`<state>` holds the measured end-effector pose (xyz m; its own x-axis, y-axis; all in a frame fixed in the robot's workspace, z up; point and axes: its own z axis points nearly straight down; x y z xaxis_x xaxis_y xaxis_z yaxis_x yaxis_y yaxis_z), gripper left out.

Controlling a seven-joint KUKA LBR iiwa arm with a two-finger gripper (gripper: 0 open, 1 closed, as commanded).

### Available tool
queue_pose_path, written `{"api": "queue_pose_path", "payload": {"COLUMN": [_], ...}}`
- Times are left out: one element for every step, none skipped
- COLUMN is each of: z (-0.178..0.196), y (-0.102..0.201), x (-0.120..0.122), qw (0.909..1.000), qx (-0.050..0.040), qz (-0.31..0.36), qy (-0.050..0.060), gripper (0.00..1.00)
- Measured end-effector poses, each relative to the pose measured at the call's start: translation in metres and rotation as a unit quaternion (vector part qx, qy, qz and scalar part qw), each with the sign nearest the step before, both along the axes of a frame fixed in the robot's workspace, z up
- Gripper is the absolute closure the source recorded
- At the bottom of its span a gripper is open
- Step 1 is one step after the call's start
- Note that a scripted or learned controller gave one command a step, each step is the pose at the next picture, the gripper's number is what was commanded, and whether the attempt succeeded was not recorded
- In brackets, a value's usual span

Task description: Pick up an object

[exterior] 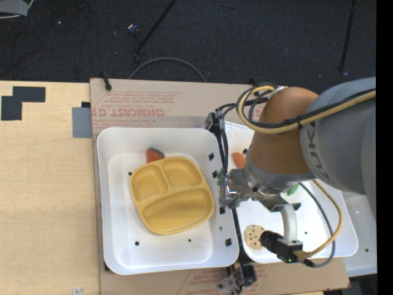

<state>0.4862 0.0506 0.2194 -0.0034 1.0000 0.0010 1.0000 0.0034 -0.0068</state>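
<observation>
A yellow divided plate (172, 193) lies tilted in the left bin (116, 226). A small orange-red piece (155, 155) with a green tip peeks out behind the plate's far edge. In the right bin (351, 238), a pale speckled round object (252, 235) lies near the front left corner. An orange piece (238, 159) shows at the bin's far left, beside the arm. The arm's orange band (279, 134) and grey wrist hang low over the right bin and cover its middle. The gripper is hidden beneath the wrist.
A cardboard sheet (138, 106) lies under both bins. Cables (325, 223) loop from the arm across the right bin. A dark divider with clips (221, 177) runs between the bins. A wooden bench top (43, 195) extends left.
</observation>
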Motion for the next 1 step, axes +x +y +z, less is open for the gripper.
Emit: {"api": "queue_pose_path", "payload": {"z": [0.0080], "y": [0.0543], "x": [-0.0085], "qw": [1.0000], "qx": [0.0000], "qz": [0.001], "qy": [-0.001], "gripper": [1.00]}}
